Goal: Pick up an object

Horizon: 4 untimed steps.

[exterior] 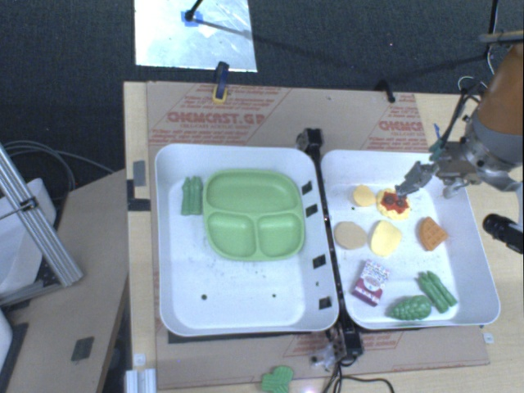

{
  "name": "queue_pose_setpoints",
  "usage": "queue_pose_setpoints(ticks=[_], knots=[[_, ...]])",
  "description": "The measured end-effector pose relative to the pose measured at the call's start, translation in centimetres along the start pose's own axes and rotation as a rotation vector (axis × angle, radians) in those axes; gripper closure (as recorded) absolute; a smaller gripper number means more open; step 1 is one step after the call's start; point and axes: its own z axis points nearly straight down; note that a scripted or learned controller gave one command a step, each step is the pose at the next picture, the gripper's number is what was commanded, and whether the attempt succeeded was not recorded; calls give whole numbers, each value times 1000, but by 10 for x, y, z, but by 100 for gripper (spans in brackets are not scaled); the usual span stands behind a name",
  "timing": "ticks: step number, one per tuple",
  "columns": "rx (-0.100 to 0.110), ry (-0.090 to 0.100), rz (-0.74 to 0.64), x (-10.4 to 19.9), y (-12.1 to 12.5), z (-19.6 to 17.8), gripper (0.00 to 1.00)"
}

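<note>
Right bin: gripper tips on red-yellow toy, jaws unclear.

I see the target item, a small red-and-yellow toy food piece, lying flat in the right bin (upper middle area), just beside a yellow round piece.

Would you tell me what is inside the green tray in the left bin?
The green tray shows three bare compartments with nothing in them. A green asparagus piece lies beside it in the left bin. Whatever lies under the tray is covered.
</note>
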Motion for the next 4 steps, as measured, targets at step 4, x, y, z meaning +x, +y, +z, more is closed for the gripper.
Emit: queue_pose_setpoints(ticks=[4], knots=[[3, 0, -1, -77, 36, 176, 0]])
